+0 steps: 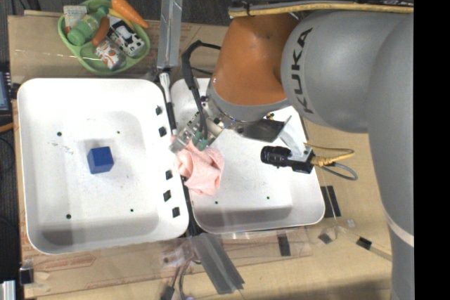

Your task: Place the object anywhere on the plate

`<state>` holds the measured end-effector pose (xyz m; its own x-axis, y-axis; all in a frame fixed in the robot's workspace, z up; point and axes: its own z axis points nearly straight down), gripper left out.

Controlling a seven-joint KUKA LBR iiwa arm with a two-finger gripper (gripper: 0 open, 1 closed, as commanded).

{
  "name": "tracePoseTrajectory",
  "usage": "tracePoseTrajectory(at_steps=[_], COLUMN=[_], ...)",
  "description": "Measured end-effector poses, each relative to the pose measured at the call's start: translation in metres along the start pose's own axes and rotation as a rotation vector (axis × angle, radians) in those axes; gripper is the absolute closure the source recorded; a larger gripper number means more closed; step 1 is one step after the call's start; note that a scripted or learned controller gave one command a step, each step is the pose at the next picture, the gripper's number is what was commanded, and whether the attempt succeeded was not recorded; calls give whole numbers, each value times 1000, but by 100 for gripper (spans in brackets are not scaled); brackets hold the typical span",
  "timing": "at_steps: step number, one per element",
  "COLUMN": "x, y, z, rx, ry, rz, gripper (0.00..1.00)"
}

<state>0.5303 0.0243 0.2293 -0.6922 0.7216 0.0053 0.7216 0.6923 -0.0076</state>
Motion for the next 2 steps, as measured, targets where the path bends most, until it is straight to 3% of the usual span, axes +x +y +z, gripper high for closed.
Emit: tracePoseTrajectory(at_steps=[2], x=[54], y=[74], z=[0], rx=[-3], ry=[-6], rz=[-804], gripper=[100])
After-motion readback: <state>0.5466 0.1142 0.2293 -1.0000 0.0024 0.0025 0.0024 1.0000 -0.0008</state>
